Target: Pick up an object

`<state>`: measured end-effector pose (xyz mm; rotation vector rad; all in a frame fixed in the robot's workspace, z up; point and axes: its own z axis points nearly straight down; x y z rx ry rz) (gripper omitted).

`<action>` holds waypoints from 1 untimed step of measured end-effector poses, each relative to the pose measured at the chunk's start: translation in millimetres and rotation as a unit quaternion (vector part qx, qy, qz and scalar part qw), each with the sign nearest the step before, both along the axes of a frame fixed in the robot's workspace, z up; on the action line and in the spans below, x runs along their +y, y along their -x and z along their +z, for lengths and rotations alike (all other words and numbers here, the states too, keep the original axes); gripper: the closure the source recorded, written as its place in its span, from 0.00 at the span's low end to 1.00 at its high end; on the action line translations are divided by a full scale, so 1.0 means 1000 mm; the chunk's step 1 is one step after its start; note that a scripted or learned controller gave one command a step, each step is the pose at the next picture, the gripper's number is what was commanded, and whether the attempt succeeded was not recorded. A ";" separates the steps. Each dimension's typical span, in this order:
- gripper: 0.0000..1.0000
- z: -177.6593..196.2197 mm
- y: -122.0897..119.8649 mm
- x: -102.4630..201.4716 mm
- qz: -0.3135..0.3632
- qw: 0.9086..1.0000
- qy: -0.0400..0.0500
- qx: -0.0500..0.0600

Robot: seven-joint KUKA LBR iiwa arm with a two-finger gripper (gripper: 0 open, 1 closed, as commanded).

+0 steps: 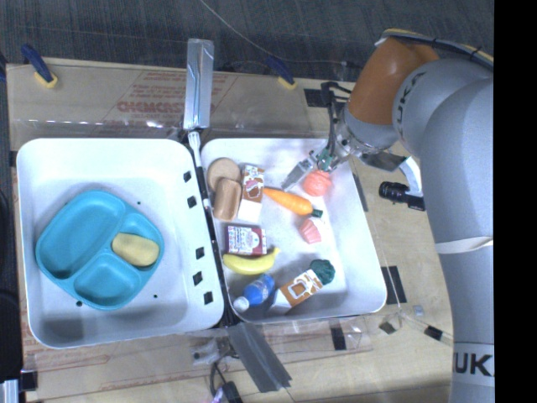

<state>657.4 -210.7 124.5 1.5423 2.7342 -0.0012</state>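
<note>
- The two-finger gripper (312, 168) hung over the upper right part of the right-hand shallow white plastic bin (357, 296), in the right half of the frame, its fingers spread apart with nothing seen between them.
- A small rounded pink toy (317, 184) lay just below and slightly right of the fingertips, nearest of all the items; whether a finger touched it could not be told.
- A tapered orange plastic carrot (287, 199) lay just below-left of the pink toy, its long axis running from upper left to lower right, green end toward the lower right.
- Judged from this, the pink toy was the likely target, and the move would need only a short drop toward the lower right.
- Other toys lay further toward the lower left of that bin.
</note>
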 end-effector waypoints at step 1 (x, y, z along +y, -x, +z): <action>1.00 0.013 -0.002 0.001 0.003 1.000 0.001 -0.003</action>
